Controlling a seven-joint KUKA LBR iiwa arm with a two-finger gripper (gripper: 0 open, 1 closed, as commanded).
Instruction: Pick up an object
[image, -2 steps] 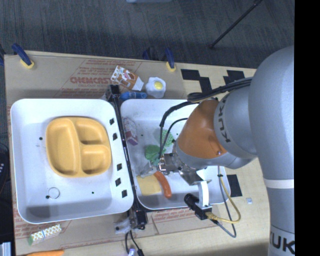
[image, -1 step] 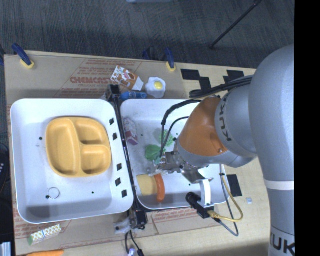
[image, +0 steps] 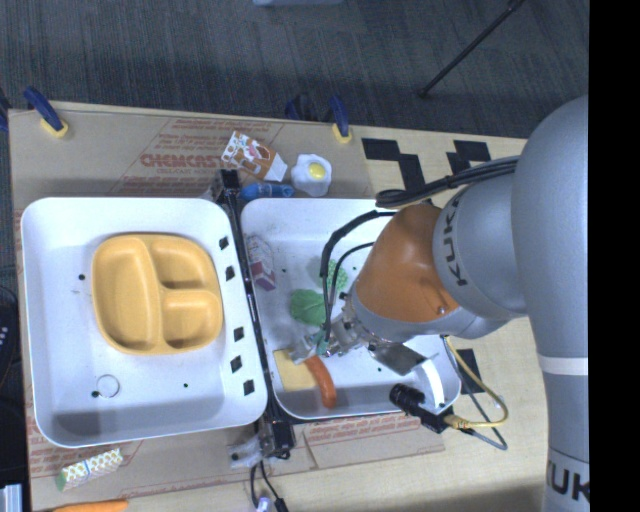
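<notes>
The arm reaches into the right bin (image: 300, 215) from the right, its orange band and wrist covering much of the bin's middle. My gripper (image: 322, 345) points down toward the bin's lower left part. Right beneath it lie an orange sausage-shaped piece (image: 322, 382) and a pale yellow flat piece (image: 291, 372). A green leafy item (image: 308, 305) sits just above the gripper's tip. A small pinkish packet (image: 262, 262) rests near the bin's left wall. The wrist hides the fingers.
The left bin (image: 50, 330) holds a yellow divided tray (image: 157, 292). Behind the bins on the cardboard lie a small printed carton (image: 245, 153), a blue item (image: 265, 189) and a white and yellow egg-like piece (image: 312, 173). Cables trail at the right bin's lower right.
</notes>
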